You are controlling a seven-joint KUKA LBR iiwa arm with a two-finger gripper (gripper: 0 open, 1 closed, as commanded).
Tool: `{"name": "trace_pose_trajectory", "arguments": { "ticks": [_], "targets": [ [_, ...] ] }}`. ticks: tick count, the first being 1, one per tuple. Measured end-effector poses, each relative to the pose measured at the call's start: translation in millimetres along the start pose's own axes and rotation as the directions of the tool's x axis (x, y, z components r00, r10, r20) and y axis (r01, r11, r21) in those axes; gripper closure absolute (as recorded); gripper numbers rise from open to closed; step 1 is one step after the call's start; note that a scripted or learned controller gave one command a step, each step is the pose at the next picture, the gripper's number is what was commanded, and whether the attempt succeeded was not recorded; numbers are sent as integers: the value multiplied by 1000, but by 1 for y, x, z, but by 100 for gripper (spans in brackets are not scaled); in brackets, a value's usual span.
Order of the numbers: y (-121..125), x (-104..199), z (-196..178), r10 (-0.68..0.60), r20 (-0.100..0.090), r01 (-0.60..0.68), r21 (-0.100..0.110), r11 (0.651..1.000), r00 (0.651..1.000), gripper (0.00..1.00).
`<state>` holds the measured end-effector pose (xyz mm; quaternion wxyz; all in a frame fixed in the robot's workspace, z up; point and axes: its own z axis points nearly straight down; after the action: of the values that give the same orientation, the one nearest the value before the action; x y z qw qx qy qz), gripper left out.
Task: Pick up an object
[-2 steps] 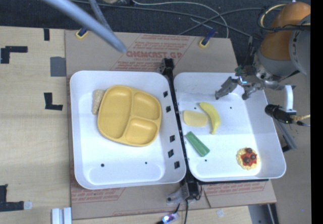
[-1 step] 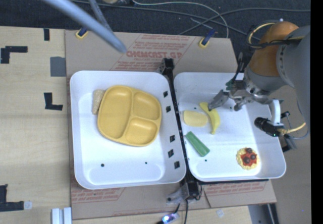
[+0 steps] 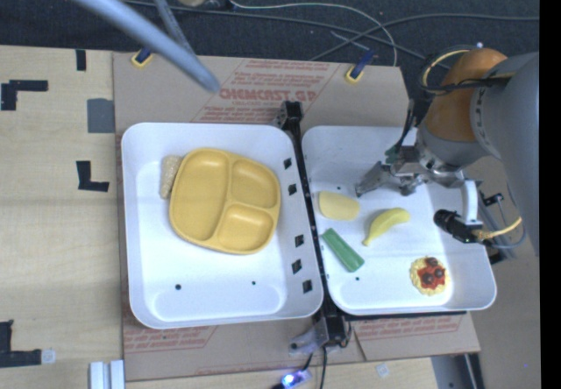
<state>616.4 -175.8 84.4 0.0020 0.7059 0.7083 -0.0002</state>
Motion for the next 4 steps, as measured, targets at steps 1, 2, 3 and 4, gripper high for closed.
{"name": "trace_pose_trajectory", "arguments": {
  "ticks": [1,2,3,4],
  "targets": [
    [1,0,-13,-1,1,1,-2,1000,1000,100],
    [9,-3,-72,2,-3,-2,0,1000,1000,100],
    [9,7,-131,1,-3,-1,-2,1000,1000,100],
    [10,7,-184,1,-2,-1,-3,1000,1000,100]
  ]
}}
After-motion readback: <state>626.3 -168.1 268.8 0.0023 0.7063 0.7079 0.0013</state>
